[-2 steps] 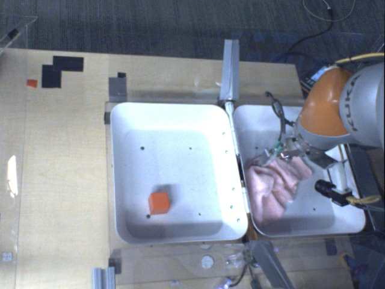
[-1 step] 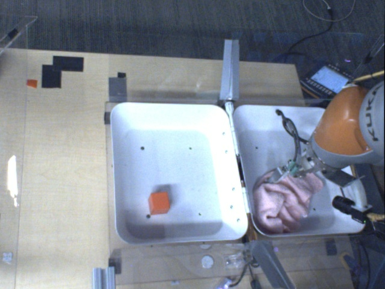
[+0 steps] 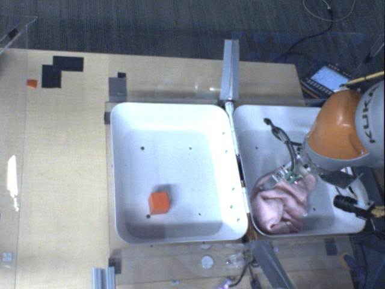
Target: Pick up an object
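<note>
Orange foam or wood, by its look, makes up the small cube (image 3: 159,203) seen in the left shallow white plastic bin (image 3: 129,161), well to the left of the pink crumpled cloth (image 3: 280,206) and apart from every wall of its bin. It is judged to be light and stiff, with flat faces that would be taken squarely across two opposite sides.

Just left of the cloth, the ridge where the two bins meet is seen; the cloth itself lies heaped in the near left corner of the right shallow white plastic bin (image 3: 264,138), pressed close against that wall. Soft, limp and light handling is expected: it would sag and drape when lifted, and a fold could slip out of a shallow pinch. A raised ridge near the top of the heap is judged the best place to be gripped.

At the upper edge of the cloth the two-finger gripper (image 3: 293,173) is found, low over the fabric or touching it. Whether it is spread or closed cannot be told, nor whether any cloth is caught. Right of the cloth, the grey arm with its orange band (image 3: 340,128) is seen.
</note>
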Action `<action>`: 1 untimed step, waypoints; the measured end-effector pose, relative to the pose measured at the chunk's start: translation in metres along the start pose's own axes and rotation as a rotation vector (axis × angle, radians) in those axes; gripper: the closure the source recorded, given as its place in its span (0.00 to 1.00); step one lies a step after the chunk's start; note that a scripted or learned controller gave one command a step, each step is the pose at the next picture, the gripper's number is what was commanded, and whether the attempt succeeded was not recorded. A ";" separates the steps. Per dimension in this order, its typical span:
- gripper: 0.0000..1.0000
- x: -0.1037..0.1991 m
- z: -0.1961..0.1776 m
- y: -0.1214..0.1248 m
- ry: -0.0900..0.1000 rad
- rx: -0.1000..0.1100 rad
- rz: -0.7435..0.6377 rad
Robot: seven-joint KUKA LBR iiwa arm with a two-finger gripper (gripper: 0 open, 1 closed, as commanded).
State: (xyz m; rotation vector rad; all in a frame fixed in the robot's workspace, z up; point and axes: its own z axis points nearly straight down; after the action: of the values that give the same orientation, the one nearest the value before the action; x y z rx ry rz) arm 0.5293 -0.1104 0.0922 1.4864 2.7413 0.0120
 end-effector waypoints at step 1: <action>1.00 -0.002 -0.013 0.005 -0.007 -0.010 -0.001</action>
State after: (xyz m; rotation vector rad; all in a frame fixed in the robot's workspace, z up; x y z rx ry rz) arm 0.5337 -0.1093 0.1056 1.4798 2.7318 0.0205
